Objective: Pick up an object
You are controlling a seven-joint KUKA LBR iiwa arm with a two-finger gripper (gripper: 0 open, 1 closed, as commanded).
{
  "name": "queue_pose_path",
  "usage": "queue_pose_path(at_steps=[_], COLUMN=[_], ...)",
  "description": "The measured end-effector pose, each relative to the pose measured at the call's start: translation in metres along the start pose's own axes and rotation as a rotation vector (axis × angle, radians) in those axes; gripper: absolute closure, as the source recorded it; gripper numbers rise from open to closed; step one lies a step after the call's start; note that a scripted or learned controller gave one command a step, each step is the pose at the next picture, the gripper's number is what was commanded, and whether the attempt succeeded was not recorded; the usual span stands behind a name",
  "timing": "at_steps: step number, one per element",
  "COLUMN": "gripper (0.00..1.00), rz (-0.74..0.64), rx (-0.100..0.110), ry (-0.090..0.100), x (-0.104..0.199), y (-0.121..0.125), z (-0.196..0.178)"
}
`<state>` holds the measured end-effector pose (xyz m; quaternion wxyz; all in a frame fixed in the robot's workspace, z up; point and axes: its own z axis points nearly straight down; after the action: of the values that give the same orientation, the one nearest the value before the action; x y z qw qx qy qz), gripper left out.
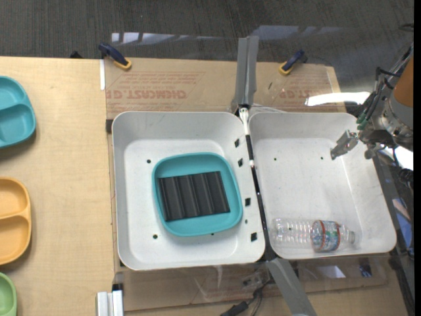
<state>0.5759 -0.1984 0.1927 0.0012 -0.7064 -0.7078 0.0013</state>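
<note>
Gripper (358, 145) hung open, nothing between its fingers, over the right bin's (316, 180) far right edge. Well apart, the clear plastic bottle (314, 234) lay on its side along that bin's near wall.

A dark grey carpeted floor (197, 5) is seen at the far side. A pale wooden worktop (56, 124) is spread to the left, and brown cardboard (171, 87) is clamped on it by two yellow-tipped clamps (115, 56).
</note>
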Motion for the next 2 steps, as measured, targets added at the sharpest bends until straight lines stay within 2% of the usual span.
queue_pose_path(at_steps=[1,2], gripper=[0.0,0.0], rz=[-0.17,-0.02], rx=[0.0,-0.001], ry=[0.0,0.0], x=[0.073,0.022], y=[-0.049,-0.098], z=[0.087,0.074])
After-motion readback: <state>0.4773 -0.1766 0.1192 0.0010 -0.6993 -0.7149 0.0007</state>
